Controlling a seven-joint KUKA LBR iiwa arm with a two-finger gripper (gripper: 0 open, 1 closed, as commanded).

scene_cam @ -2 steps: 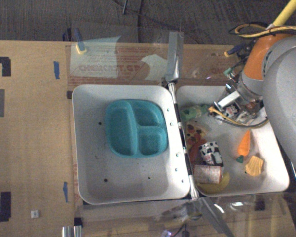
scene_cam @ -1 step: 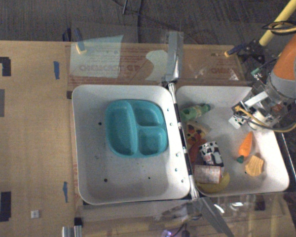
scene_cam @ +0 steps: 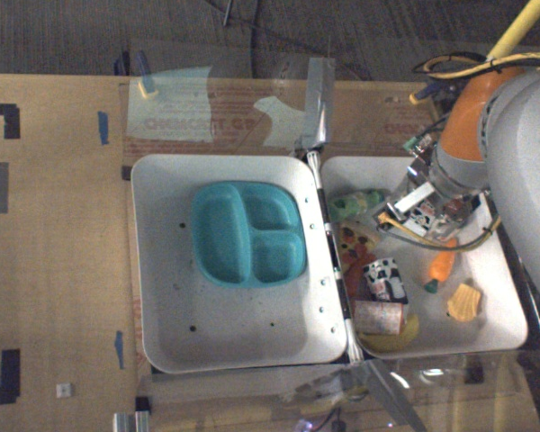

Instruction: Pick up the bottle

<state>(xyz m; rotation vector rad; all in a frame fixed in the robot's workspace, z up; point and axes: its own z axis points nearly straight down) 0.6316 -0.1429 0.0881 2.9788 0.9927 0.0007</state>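
Clutter crowds the right bin (scene_cam: 504, 282), so the gripper (scene_cam: 412, 212) (wide or narrow, I cannot tell) hangs above, likely seeking the black-and-white bottle (scene_cam: 385, 280).

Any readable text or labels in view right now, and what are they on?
Red lettering on the clear panel behind the bins: too faint and blurred to read.
Black-and-white carton in the right bin: pattern, no legible words.
Label on the gripper: too small to read.
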